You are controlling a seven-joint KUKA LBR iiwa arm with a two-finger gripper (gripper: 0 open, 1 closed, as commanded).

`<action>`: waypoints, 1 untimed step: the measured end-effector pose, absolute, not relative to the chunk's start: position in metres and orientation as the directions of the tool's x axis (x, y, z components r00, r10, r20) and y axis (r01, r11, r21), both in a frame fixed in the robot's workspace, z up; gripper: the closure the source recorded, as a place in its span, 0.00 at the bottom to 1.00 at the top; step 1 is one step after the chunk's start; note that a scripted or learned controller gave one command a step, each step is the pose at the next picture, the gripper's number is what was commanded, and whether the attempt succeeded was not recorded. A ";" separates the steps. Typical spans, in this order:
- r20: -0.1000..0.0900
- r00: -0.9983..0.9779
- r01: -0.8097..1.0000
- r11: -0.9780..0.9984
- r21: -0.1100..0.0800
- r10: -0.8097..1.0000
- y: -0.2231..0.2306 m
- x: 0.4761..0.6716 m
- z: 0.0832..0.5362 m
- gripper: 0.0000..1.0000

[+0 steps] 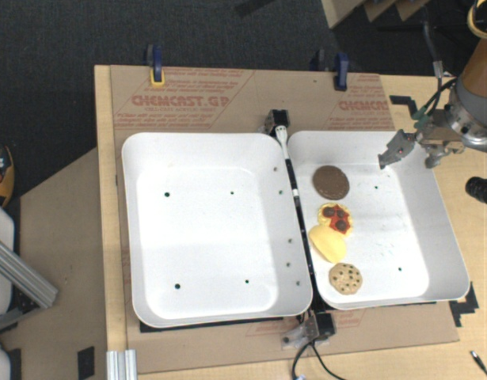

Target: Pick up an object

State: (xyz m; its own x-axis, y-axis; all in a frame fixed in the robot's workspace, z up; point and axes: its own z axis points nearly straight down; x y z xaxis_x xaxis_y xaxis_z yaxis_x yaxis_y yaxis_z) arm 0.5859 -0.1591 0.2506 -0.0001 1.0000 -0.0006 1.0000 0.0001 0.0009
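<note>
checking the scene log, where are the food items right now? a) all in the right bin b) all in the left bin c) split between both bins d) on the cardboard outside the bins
a: the brown cookie, the yellow piece and the chip cookie all lie in the right bin, near its left wall.

Two blue clamps [155, 56] on the brown board [227, 97]
</note>
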 end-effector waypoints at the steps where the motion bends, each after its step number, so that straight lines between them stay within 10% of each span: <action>1: 0.003 -0.001 1.000 0.001 -0.008 1.000 -0.149 0.593 0.179 0.00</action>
State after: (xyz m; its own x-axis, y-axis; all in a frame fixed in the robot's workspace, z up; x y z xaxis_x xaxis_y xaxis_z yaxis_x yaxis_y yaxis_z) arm 0.5927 -0.1488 0.1792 -0.0012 1.0000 0.0027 1.0000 0.0012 -0.0080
